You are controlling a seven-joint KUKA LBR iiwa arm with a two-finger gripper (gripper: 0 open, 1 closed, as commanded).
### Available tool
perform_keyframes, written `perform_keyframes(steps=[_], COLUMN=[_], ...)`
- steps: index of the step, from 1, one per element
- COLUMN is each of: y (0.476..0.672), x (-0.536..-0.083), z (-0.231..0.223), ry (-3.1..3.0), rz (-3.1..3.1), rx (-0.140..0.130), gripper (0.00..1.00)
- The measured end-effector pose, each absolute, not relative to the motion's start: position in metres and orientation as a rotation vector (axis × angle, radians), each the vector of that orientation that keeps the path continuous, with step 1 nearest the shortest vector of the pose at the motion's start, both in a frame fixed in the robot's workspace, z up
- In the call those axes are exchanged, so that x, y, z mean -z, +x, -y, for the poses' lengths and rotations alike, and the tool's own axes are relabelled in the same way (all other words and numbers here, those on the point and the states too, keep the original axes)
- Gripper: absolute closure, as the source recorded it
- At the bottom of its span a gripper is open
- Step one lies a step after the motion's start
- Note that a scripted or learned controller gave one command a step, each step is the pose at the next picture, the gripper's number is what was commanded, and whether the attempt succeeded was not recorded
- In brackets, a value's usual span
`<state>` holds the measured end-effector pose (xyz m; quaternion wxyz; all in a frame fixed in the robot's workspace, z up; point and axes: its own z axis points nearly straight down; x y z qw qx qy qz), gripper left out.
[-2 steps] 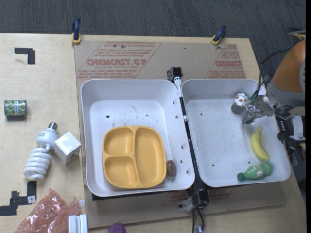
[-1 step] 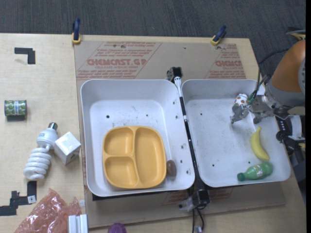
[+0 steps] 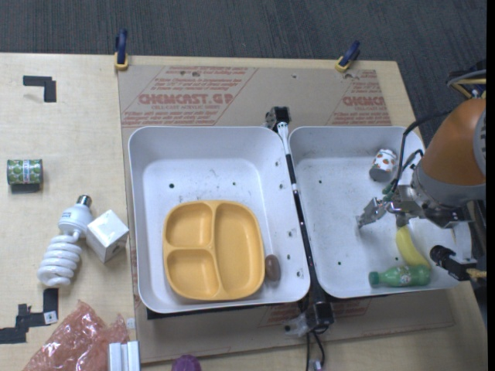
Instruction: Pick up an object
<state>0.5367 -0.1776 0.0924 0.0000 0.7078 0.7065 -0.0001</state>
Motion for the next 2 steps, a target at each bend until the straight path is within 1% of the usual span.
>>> perform_keyframes(steps=[1,2], y=[0.538,0.542], x=[-0.103,-0.093], z=[0.178,0.223], ry=[2.223,2.222], rz=[-2.215,-2.218], rx=[-0.001,-0.001], gripper=[1.0,1.0])
